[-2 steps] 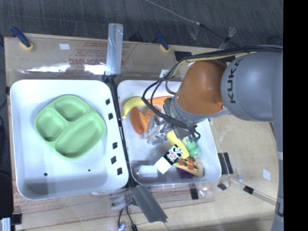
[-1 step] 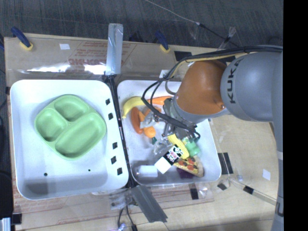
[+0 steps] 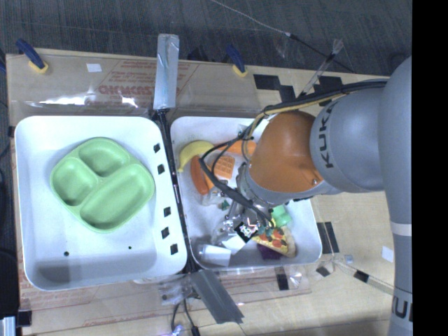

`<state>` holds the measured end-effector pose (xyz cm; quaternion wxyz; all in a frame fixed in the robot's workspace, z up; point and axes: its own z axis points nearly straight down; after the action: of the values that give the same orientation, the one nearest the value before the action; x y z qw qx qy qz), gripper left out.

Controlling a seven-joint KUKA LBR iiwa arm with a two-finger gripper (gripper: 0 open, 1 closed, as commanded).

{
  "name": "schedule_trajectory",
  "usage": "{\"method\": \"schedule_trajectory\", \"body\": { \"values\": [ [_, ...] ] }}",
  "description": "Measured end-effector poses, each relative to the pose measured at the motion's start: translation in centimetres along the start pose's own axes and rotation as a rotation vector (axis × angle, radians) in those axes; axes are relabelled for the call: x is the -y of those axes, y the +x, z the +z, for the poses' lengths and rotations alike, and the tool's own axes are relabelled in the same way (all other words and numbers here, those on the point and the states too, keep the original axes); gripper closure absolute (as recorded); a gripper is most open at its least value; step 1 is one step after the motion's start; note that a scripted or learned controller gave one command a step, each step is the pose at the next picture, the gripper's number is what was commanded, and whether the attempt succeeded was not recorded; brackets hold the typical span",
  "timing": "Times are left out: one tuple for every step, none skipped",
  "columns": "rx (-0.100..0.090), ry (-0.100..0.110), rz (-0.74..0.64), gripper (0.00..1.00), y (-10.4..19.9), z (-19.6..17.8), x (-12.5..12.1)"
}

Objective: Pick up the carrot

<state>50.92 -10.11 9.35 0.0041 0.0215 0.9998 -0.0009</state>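
Note:
The carrot (image 3: pixel 200 179) is a short orange piece lying in the right bin (image 3: pixel 308 247), near its left wall and just below a yellow fruit (image 3: pixel 194 150). My gripper (image 3: pixel 235 224) hangs low over the middle of that bin, right of and below the carrot and a little apart from it. The orange wrist band and grey arm (image 3: pixel 336 145) cover the bin's upper right part. Nothing of the carrot shows at the gripper.
An orange waffle-patterned piece (image 3: pixel 225 165) lies beside the carrot. A pizza slice (image 3: pixel 276 242), a green toy (image 3: pixel 281 215) and a white object (image 3: pixel 215 255) sit near the gripper. The left bin (image 3: pixel 35 257) holds a green divided plate (image 3: pixel 102 182).

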Motion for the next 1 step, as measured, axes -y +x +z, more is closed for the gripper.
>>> {"method": "schedule_trajectory", "body": {
  "values": [
    [0.000, -0.001, -0.008, 1.00, -0.12, -1.01, -0.18]
  ]
}}
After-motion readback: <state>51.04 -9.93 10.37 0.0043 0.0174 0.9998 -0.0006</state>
